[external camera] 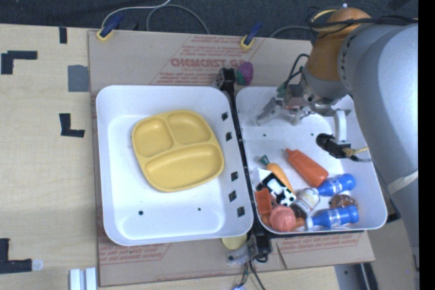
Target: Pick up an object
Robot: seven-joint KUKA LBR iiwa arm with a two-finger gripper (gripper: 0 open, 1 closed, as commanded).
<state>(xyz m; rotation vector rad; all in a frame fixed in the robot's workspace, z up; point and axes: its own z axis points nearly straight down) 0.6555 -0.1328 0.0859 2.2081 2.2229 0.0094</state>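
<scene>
My gripper (284,113) hangs over the bare far part of the right bin (363,161), fingers spread open with nothing between them. The bin's near end holds a pile of small things. An orange bottle (307,167) lies closest, below and to the right of the gripper. A small carrot (277,172) lies left of it. Nearer the front are a black-and-white toy (279,191), a pink-red ball (282,218), an orange-red piece (263,200), a small jar (309,199) and two blue bottles (338,185) (336,216).
The left bin (115,214) holds a yellow divided plate (178,149). A purple thing (245,71) sits beyond the bins at the divider's far end. The grey arm (387,98) covers the right bin's right side. Clamps and cables lie at the back of the cardboard.
</scene>
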